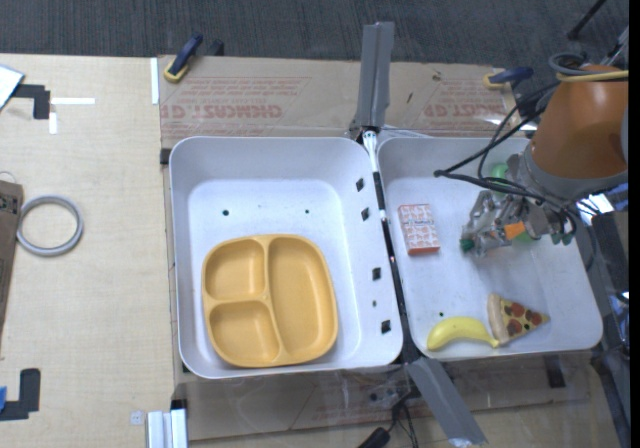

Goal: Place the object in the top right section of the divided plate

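Nearest the lens, left bin (190,236) with yellow divided plate (268,298), all three sections bare, top right one included. Right bin (570,336) beside it, touching at the middle. Grey arm (585,126) reaching over right bin, gripper (487,233) low above its floor; cannot tell whether clenched or released, nor whether anything caught. Banana (460,334), pizza slice (514,318) just beside it, small box (418,229) near the divider. Judged barely begun: picking, carrying, placing all left.
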Motion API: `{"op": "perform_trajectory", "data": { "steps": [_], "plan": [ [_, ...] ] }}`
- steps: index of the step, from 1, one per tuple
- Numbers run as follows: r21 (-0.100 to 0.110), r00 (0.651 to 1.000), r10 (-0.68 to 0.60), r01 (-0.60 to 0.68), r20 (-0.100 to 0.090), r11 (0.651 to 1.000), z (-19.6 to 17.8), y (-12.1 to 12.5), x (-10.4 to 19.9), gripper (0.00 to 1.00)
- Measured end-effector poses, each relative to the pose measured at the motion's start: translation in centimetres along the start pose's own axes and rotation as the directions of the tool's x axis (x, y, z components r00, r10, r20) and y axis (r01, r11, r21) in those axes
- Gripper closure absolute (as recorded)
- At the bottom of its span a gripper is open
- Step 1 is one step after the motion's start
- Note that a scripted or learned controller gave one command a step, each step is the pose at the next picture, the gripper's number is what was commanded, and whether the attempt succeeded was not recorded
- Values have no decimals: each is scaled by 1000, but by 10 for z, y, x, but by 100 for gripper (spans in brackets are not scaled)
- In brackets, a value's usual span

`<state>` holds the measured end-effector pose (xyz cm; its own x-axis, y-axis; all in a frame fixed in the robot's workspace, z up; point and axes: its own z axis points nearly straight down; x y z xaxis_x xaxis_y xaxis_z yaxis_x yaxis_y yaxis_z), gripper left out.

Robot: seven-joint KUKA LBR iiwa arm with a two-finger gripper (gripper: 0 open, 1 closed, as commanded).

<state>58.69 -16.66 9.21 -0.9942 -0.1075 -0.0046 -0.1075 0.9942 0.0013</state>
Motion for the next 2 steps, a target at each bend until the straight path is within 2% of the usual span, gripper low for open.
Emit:
{"op": "perform_trajectory", "data": {
  "steps": [1,2],
  "plan": [
    [0,993,-115,115,-4,993,1,24,34,100],
    [-3,959,-284,284,-4,959,1,56,41,100]
  ]
}}
